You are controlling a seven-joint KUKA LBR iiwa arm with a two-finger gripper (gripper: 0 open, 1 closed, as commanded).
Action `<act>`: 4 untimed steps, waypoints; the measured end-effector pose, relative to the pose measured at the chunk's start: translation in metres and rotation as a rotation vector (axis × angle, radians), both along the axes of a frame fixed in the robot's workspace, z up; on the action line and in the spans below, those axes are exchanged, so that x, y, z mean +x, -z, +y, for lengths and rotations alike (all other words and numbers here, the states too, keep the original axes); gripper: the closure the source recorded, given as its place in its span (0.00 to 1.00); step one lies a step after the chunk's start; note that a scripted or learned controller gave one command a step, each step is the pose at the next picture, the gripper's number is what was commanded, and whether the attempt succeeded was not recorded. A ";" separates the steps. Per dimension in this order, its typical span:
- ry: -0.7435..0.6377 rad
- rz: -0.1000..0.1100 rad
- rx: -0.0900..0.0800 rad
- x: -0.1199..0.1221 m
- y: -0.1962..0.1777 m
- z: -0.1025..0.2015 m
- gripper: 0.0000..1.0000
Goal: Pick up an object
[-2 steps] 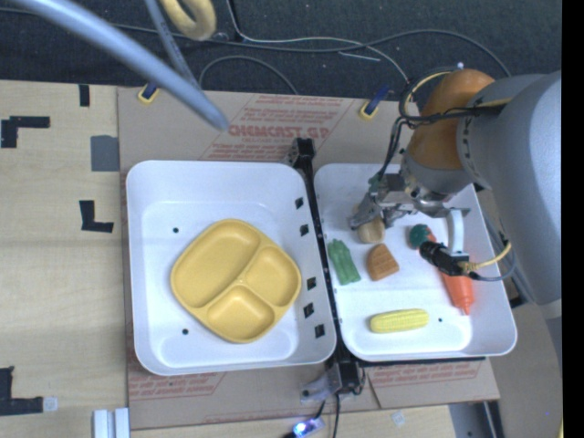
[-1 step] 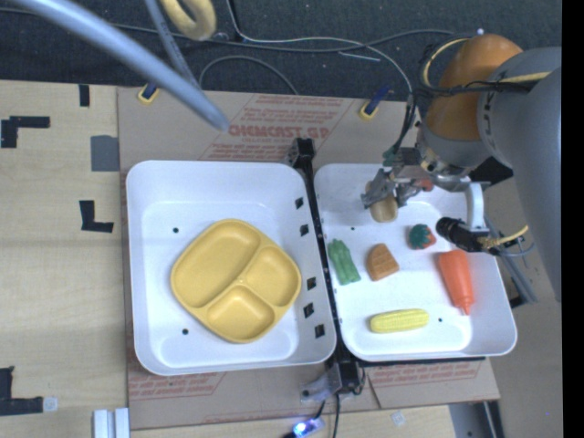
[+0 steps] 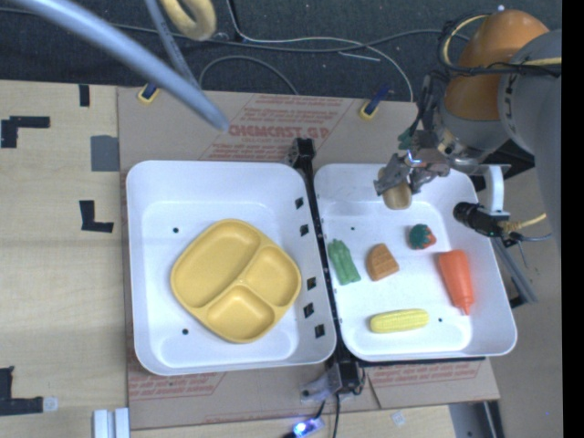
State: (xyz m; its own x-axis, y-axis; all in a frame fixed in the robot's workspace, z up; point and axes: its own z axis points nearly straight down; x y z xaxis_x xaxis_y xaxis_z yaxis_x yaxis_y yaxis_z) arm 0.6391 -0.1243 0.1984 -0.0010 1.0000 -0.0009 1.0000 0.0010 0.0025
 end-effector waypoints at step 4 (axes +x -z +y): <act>-0.004 0.005 0.001 -0.004 -0.037 0.154 1.00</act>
